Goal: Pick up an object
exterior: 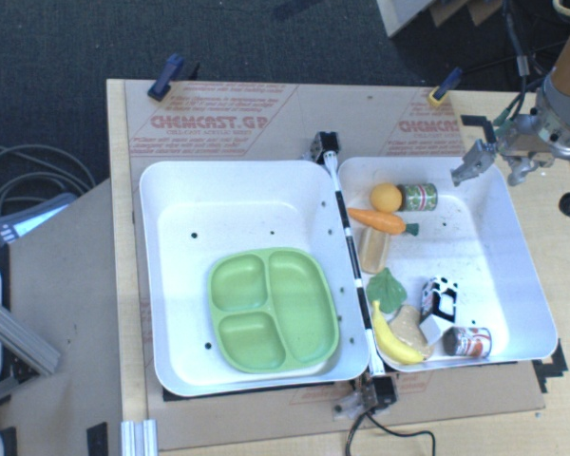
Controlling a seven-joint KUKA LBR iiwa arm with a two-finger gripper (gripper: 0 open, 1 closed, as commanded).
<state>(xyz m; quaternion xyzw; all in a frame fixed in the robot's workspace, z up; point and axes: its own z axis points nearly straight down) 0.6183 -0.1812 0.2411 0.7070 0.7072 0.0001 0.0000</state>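
Note:
The right bin (513,255) holds several small objects. An orange ball (386,197) and a green can (419,197) lie at its back left, with a carrot (378,220) just in front of them. A beige block (372,249), a green leaf (388,289) and a banana (395,337) run along the left wall. A black-and-white toy (440,301) and a red-and-white can (469,341) sit near the front. My gripper (496,167) hangs over the bin's back right corner, open, with nothing between its fingers and well apart from every object.
The left bin (171,207) holds a green divided plate (271,308). A black divider strip (347,236) runs between the two bins. Blue and yellow clamps (165,76) pin the cardboard base at the back. Cables lie on the floor at left.

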